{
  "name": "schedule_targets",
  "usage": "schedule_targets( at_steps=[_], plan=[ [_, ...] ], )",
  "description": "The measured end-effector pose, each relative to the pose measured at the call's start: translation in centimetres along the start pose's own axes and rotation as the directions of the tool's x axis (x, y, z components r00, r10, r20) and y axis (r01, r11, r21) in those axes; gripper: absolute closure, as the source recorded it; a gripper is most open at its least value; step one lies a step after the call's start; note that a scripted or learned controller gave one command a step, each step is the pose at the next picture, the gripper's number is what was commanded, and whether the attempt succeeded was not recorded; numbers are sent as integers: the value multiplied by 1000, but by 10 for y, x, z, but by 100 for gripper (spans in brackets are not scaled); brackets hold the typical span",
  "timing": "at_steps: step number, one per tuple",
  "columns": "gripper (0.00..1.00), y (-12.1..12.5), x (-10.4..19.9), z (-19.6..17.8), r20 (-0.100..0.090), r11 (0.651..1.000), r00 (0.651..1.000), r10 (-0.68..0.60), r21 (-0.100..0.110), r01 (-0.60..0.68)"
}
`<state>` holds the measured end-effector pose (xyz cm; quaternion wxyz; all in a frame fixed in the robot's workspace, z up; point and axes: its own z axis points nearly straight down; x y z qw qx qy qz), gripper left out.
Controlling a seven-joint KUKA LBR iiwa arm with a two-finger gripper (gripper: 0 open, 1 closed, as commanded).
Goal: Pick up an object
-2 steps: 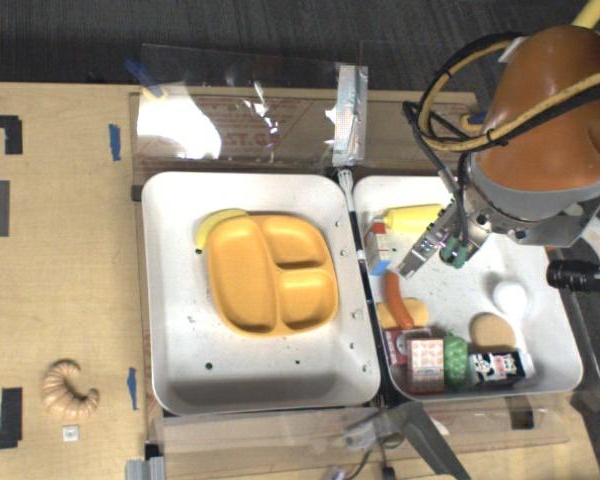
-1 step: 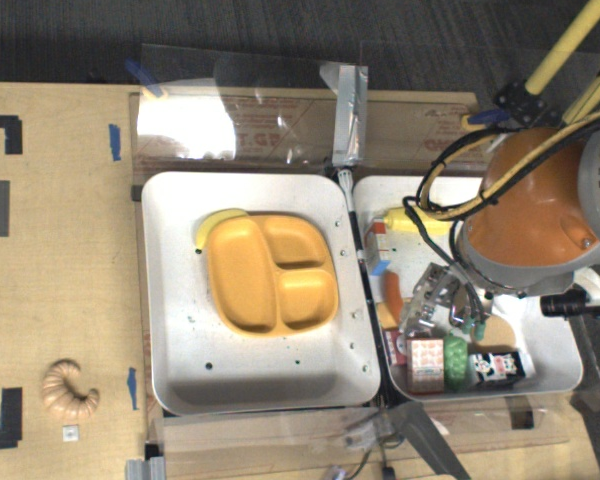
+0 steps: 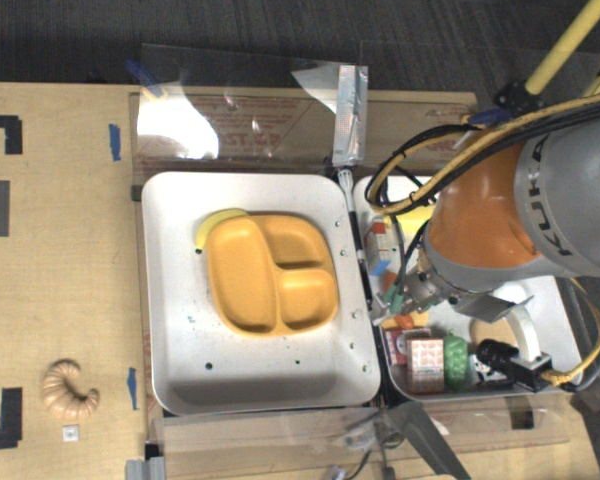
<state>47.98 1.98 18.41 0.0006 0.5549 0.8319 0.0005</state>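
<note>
Grey arm (image 3: 570,203) reaching in from right, orange-banded wrist bent down, tool (image 3: 405,303) apparently lowered

- a tan curled croissant-like toy (image 3: 70,389) lies on the cardboard-coloured surface (image 3: 60,268), well left of the bins
- blue tape marks (image 3: 114,141) near the clear plastic panel (image 3: 250,113)
- black corner markings (image 3: 5,133) at the surface's left edge

Two white bins (image 3: 170,298), one orange divided tray (image 3: 270,271), one tan croissant-shaped toy (image 3: 68,388).
</note>
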Motion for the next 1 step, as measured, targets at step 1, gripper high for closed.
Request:
schedule_targets(
  at_steps=[1],
  plan=[
    [100,-1,-2,0,1,971,971,239,1,-239]
  ],
)
